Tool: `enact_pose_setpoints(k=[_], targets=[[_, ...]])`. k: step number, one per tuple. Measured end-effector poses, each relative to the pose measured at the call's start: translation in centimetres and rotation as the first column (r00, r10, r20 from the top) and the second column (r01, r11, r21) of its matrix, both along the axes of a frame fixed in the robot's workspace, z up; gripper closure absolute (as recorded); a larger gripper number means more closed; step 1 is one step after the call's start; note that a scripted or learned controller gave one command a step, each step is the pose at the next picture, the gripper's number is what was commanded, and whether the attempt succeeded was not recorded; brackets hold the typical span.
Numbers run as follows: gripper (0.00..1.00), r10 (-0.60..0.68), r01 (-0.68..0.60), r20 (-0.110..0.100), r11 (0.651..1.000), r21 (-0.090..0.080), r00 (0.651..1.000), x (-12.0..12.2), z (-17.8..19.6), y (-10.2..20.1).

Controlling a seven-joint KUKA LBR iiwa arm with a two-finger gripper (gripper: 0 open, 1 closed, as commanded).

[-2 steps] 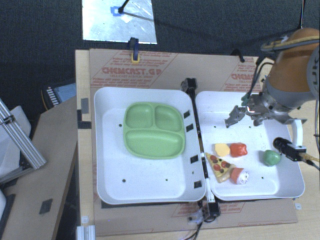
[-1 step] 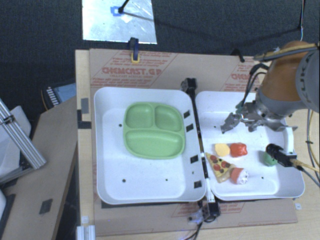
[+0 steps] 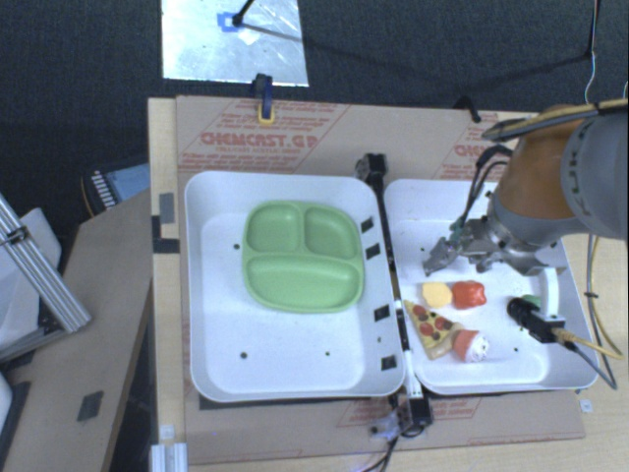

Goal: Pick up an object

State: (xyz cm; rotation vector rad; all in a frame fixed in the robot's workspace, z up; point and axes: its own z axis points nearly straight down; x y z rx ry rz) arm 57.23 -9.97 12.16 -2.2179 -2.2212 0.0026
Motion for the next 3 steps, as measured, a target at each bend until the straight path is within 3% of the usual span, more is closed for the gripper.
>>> enact_pose_setpoints(k=[1,3], targets=[[1.0,0.001,-0.001,0.006,1.0,-0.001,1.0,0.2,1.3,-0.1],[1.0,0.003,-0.003,0.01,1.0,-0.002,1.0,-0.3,10.9,0.5]])
